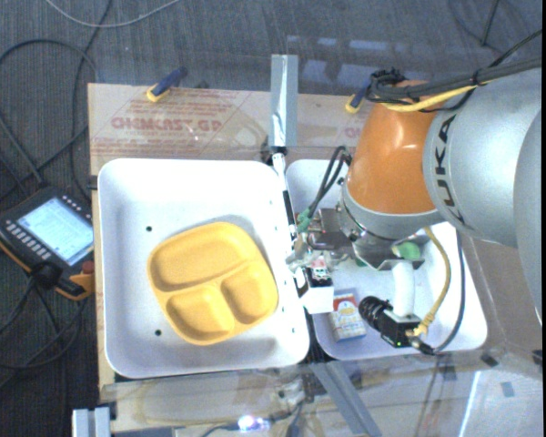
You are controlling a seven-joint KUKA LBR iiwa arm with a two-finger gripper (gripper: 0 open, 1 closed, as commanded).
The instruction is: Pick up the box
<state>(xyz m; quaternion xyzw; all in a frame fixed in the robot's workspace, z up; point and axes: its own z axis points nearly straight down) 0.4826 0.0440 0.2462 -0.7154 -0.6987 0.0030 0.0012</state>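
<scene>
Camera view, looking down at a slant: two shallow white bins sit side by side on the bench (118, 126). The left bin (127, 189) holds a yellow divided tray (214, 280), lying flat and turned at an angle, with one long compartment and two smaller ones. The right bin (469, 321) is largely covered by the arm (491, 153), grey with an orange band (396, 162) above the wrist, which reaches in from the right and hangs over the bin's middle.

The pincer (317, 260) is low at the right bin's left side, close to the wall shared by the two bins. Whether it is spread or pressed together cannot be told, as the wrist and cabling hide it.

The box (347, 315) lies on the floor of the right bin near its front edge, just below and slightly right of the pincer. It is a small carton with a red and white top and a printed face. Nothing can be seen gripped. A green object (407, 248) peeks out beneath the wrist, and a white cylindrical piece (403, 285) lies beside it.

A yellow cable (444, 280) loops from the arm over the right bin. A handheld control pendant (45, 239) with a lit screen lies on the floor to the left of the bench.
</scene>
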